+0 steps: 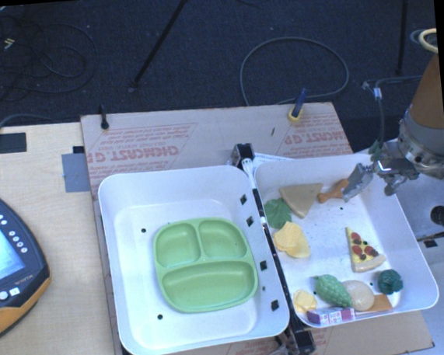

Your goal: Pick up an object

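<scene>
Dark cabled floor behind, two white bins [122,192], tool [378,175] over right bin's far edge, fingers spread, holding nothing

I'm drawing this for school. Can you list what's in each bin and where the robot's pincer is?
left bin: green tray with three compartments
right bin: pizza slice, yellow piece, tan wedge, dark green bumpy piece, teal piece
pincer: over the right bin's far side, next to the tan wedge
arm: comes in from the right
</scene>
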You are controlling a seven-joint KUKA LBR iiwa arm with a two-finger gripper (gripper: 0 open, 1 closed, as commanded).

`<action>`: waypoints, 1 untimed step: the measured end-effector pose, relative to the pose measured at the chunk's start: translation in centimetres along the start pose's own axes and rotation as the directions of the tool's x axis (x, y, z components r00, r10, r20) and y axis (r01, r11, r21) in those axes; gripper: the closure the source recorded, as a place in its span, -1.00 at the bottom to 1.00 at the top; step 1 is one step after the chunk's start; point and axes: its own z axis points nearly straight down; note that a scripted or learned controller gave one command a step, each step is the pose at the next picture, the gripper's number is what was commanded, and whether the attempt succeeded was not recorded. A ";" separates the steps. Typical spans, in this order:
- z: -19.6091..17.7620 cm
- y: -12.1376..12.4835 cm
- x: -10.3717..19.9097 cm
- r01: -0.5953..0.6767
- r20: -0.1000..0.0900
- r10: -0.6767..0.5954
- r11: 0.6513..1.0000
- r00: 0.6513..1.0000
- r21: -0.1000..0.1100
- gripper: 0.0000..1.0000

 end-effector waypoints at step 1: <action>15.1 -0.6 -2.6 0.000 -0.003 0.000 1.000 1.000 0.011 -1.00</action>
